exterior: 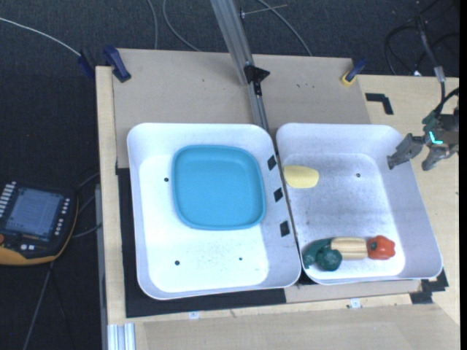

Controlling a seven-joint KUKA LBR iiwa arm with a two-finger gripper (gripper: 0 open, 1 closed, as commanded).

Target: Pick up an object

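My gripper (417, 156) hangs at the right edge of the view, over the right bin's (408, 195) far right rim, with its two fingers spread open and nothing between them. Inside that bin a yellow lemon-like piece (300, 176) lies near the left wall. Along the near wall lie a dark green vegetable (322, 257), a tan bread-like roll (349, 248) and a red tomato (380, 247), touching in a row. All of these sit well away from the gripper.
The left bin (149, 217) holds a square blue plate (219, 187). A metal pole (232, 20) slants down between the bins at the back. Blue and yellow clamps (117, 64) grip the board's far corners. A teach pendant (33, 217) lies on the floor at left.
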